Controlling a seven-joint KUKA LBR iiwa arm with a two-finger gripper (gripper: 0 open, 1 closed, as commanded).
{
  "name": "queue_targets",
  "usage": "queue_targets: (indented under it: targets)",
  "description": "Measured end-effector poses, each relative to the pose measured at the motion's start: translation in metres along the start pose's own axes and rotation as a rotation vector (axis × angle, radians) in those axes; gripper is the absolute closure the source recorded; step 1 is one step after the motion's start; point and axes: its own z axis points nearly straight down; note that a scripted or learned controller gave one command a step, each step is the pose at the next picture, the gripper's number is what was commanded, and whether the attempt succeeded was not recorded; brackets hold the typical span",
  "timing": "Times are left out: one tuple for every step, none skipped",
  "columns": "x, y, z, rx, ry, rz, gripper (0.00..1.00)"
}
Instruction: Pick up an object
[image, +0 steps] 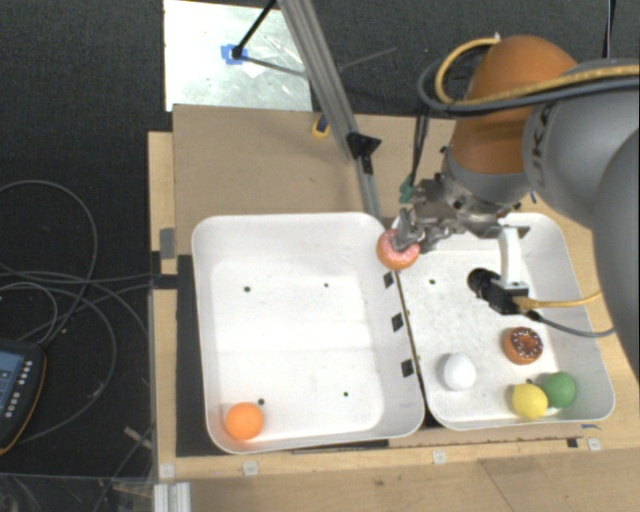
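**Claw at the divider, pink doughnut at its tip**

Claw (408, 238) hangs over the seam between the bins; fingers closed on a pink frosted doughnut (398, 252), small, round, pale-rimmed, raised above the divider.

Left bin (290, 232): one orange ball (243, 421), near corner.

Right bin (585, 300): chocolate doughnut (522, 345), white ball (459, 372), yellow lemon (529, 400) touching a green ball (560, 389).

Both bins sit on the table (240, 150).
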Motion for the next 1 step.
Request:
queue_targets:
  targets:
    - [0.0568, 0.0129, 0.0112, 0.002, 0.0, 0.0, 1.0]
